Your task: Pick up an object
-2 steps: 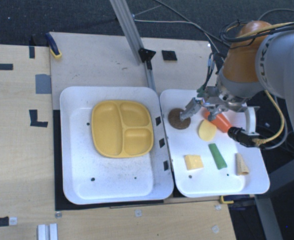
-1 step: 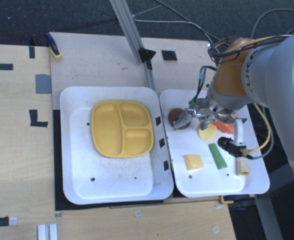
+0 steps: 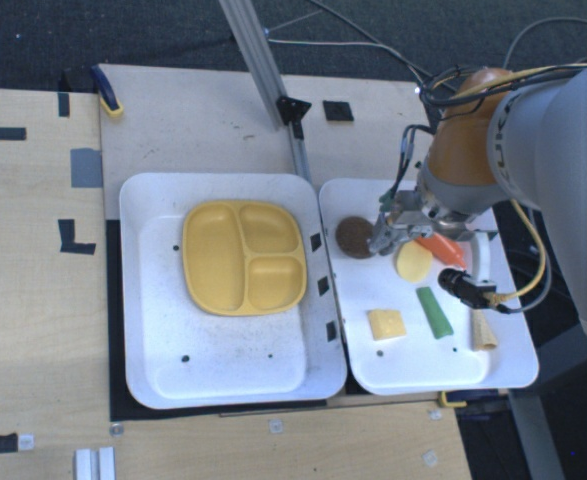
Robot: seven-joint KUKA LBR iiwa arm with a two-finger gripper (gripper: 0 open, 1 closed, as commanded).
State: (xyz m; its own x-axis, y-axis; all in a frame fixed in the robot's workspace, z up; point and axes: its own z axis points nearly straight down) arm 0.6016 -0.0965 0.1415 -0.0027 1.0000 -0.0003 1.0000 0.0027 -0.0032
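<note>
A brown round object is lying at the upper left of the right bin. The claw is hovering just beside it, right of frame centre; its opening cannot be told. No writing is readable.

Even, soft light; faint shadows; slight blur

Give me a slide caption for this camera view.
Gripper hovers beside brown disc in right bin; yellow tray in left bin.
</note>
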